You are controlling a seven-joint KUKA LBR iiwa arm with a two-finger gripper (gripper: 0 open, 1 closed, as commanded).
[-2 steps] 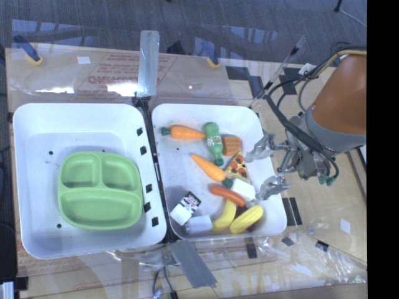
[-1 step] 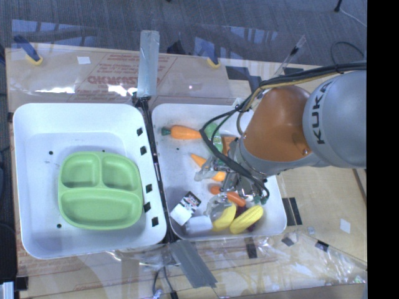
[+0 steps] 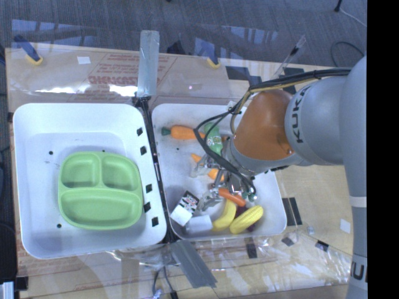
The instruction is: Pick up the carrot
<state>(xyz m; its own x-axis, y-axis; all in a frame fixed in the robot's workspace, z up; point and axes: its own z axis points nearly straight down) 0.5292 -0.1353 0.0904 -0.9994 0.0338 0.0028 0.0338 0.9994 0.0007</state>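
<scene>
An orange carrot [image 3: 182, 132] with a green stub lies at the far left of the right bin [image 3: 167, 167], near its back wall. My gripper [image 3: 219, 182] is low in the middle of that bin, below the orange wrist band. It sits to the right of the carrot and nearer the front, apart from it. Around the gripper lie small orange pieces [image 3: 234, 198], partly hidden by cables and the wrist. Nothing can be made out between the fingers.
Two yellow bananas [image 3: 239, 218] lie at the front of the right bin, with a white block [image 3: 199, 223] and a small black-and-white box [image 3: 187, 200] to their left. A green item [image 3: 215, 143] sits under the wrist. The left bin [image 3: 31, 167] holds a green divided tray [image 3: 100, 190].
</scene>
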